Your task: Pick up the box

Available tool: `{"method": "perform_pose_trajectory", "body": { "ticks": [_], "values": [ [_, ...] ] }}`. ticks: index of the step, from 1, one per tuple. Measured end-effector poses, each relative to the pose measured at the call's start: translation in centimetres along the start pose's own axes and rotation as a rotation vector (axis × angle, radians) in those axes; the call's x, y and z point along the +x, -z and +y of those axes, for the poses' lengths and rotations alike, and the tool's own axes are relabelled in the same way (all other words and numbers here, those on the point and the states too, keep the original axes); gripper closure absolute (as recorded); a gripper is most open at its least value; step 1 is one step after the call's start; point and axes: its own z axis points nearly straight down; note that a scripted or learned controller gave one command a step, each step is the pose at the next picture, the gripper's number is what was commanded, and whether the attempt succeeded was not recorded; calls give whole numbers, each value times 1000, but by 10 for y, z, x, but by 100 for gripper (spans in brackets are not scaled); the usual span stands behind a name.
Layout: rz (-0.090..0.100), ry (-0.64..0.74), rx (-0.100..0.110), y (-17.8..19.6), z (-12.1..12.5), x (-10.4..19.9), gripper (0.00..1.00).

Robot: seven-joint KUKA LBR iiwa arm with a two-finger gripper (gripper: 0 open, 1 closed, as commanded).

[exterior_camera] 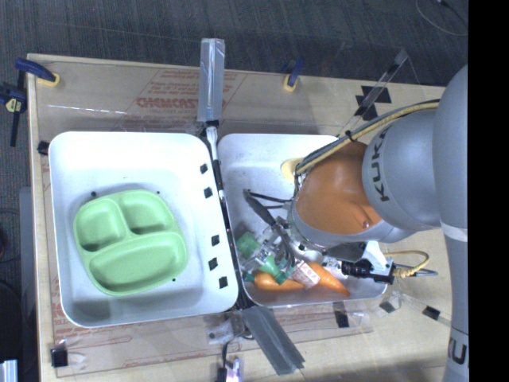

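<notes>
While the jaws [274, 249] hang over the right bin [238, 153], I cannot tell their opening.

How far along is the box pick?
Done: the arm has reached into the right bin, and its pincer is low over the clutter at the near edge. In hand: it sits among a carrot and other small items; I cannot pick out the box there, nor see anything held. Left: a confirmed grasp and the lift. The green tray lies in the left bin.
</notes>
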Motion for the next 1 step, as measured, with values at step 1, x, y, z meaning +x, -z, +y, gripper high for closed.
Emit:
{"method": "perform_pose_trajectory", "body": {
  "ticks": [1],
  "values": [
    [-2,5,-1,10,1,-2,100]
  ]
}}
